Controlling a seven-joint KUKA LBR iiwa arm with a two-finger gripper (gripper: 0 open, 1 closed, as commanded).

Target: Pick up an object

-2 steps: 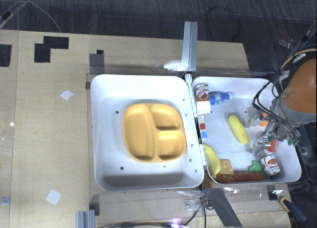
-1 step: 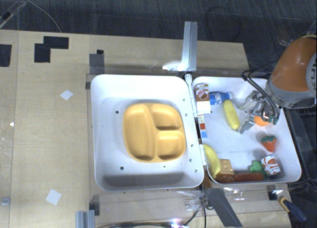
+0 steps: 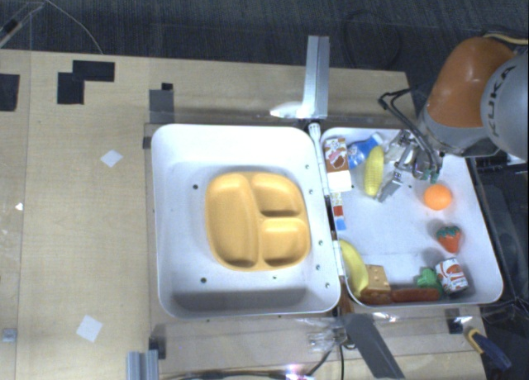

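Banana (image 3: 374,169) beside pincer (image 3: 397,178), pincer's grip unclear, blue item (image 3: 359,154) partly hidden

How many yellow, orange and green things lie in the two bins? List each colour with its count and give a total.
Yellow: 3 (tray, upper banana, lower banana)
Orange: 1 (ball)
Green: 1 (green toy)
Total: 5

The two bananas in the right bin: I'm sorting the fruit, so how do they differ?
The upper banana lies near the bin's far edge beside the gripper; the lower banana lies along the left wall near the front. The upper looks shorter and straighter, the lower longer and more curved. Both are yellow and lie in the right bin.
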